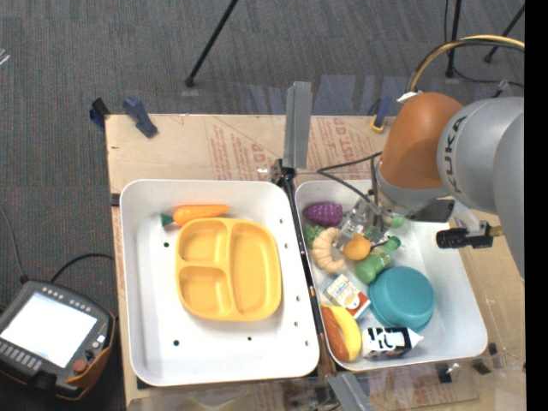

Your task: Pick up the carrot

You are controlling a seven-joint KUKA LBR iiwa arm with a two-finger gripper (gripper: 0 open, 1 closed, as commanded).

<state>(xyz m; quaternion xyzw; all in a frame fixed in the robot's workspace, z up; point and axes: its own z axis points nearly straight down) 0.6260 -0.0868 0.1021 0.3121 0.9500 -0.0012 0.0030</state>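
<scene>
In the camera view, the orange plastic carrot with a green stub end point(199, 214) lies in the left white bin point(137, 315), flat on the bin floor just behind the yellow three-compartment plastic plate point(228, 268), close to the plate's back rim and lying lengthwise along it. Whether it touches that rim I cannot tell. The gripper point(364, 227) is over the right white bin point(467, 315), low among the toys there, well apart from the carrot; I cannot tell whether its fingers are parted or closed, as they are too small and cluttered to read.

Judging from this, the step in hand is to get across to the carrot. It would go best to rise clear first, cross the two inner bin walls, and come down with the fingers set across the carrot's short width, one on the plate side, one on the side away from it.

Room is tight on the plate side, where a fingertip could catch the rim. On the far side of the carrot from the plate there is bare bin floor, then the bin's back wall.
</scene>
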